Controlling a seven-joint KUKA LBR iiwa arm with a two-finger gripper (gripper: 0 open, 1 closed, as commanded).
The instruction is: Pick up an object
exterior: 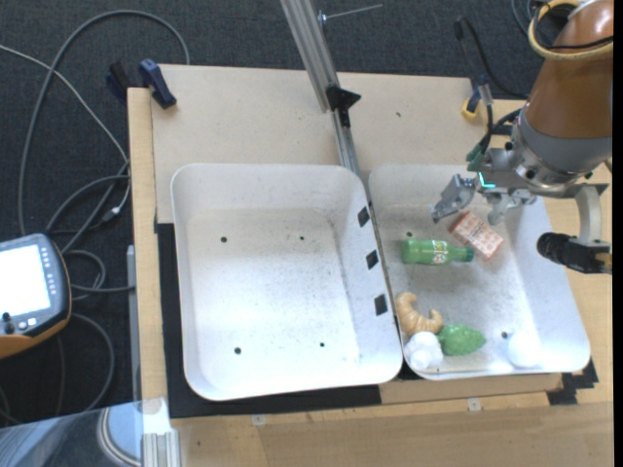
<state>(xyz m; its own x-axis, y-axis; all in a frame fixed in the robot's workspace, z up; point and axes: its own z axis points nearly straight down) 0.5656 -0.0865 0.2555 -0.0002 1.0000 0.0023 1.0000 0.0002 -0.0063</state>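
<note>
Gripper [484,200] is hovering with fingers spread and gripping nothing, just above a red-and-white packet [478,234] lying in the right bin [560,309] beside a green bottle [437,252].

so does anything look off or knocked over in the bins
Nothing looks spilled or broken. The green bottle lies on its side in the right bin, and the other small items sit loosely along its near edge. The gripper hovers above them.

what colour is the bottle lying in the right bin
Green: the small plastic bottle lying on its side in the right white bin has a lighter label band, seen in the camera view.
</note>
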